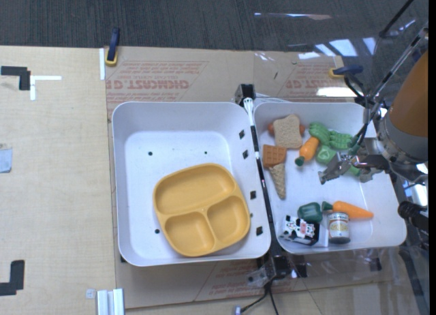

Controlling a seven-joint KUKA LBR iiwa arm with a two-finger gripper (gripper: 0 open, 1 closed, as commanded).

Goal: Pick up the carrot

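Right bin (pixel 381 238), crowded: carrot (pixel 352 210) near its front rim, pincer (pixel 338 168) open and empty above mid-floor.

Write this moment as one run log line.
task: pick carrot | gripper: over right bin, holds nothing | carrot: lying in right bin, beside can

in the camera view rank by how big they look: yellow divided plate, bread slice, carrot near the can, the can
1. yellow divided plate, by far the largest
2. bread slice
3. carrot and can: these look too alike in area to rank, the carrot longer and thinner, the can stubbier
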